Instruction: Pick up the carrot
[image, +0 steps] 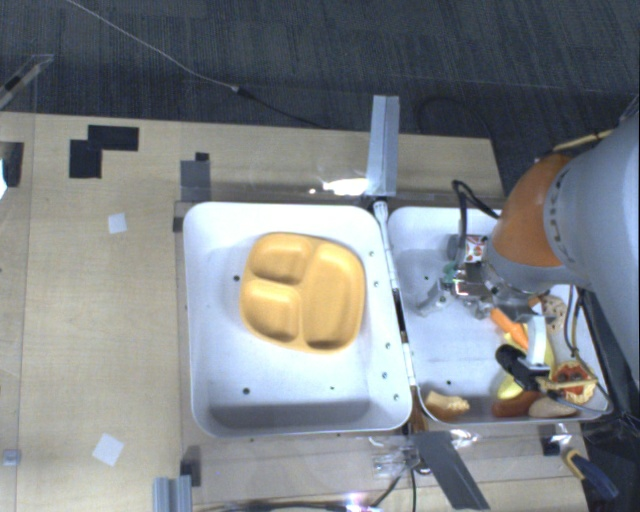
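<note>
Arm reaches in from 3 o'clock over the right bin (432, 330). Gripper (466, 285) sits low near bin centre; cannot tell its state. Carrot (510, 327) lies just beside it at 4 o'clock, among mixed food items (540, 385). Left bin (215, 330) holds a yellow divided plate (303, 290).

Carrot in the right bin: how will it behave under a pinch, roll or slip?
The small orange tapered carrot looks rigid and light, probably toy plastic, so likely slick. Its rounded taper could squirt out or roll. It lies among clustered toy food beside the gripper, so neighbours may shift.
</note>
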